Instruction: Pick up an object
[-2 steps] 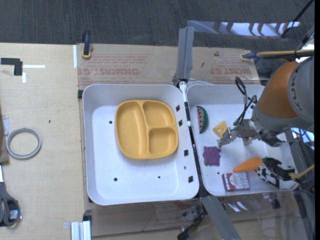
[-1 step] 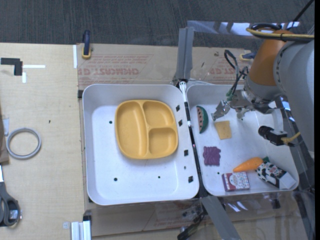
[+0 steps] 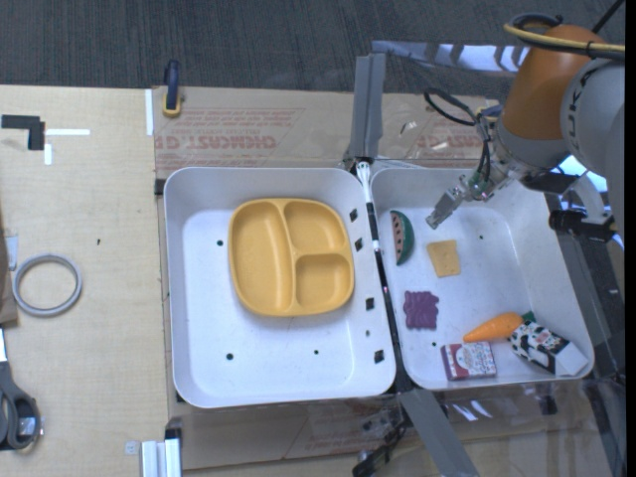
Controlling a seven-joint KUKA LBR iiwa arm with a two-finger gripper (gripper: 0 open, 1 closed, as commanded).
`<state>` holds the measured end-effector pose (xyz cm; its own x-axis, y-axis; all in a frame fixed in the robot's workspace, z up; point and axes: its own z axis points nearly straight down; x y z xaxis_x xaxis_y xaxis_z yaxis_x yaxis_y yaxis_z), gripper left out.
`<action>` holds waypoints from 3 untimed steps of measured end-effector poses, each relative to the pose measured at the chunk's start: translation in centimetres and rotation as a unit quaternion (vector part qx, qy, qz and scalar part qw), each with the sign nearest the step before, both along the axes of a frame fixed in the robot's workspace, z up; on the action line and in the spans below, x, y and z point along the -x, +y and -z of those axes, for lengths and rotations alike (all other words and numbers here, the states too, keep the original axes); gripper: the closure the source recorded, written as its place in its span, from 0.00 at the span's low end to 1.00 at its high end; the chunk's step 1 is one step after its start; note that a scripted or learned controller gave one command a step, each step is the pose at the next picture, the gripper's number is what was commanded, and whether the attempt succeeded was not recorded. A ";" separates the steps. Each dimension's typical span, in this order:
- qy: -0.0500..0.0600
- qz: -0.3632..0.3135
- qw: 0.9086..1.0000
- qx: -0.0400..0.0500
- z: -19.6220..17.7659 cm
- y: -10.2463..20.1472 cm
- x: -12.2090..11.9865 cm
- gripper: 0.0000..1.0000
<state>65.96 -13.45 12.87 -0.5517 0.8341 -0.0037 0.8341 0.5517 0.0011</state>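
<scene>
One orange plastic carrot [image 3: 494,327] lies in the right white bin [image 3: 497,374], long axis near level, green top pointing right. The pincer [image 3: 444,210] hangs above, its opening impossible to tell.

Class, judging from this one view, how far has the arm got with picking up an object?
Done: the gripper is over the right bin. In hand: nothing visible. Left: descend and grasp; the cracker, watermelon slice, grapes and carrot all lie on the floor.

The yellow plate [image 3: 291,256] filled the left bin's [image 3: 199,366] middle. Bare floor lay open in the right bin [image 3: 517,241], above the carrot [image 3: 494,327].
</scene>
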 end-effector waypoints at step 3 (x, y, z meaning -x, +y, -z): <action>0.001 0.014 1.000 -0.001 3.7 2.1 3.3 1.00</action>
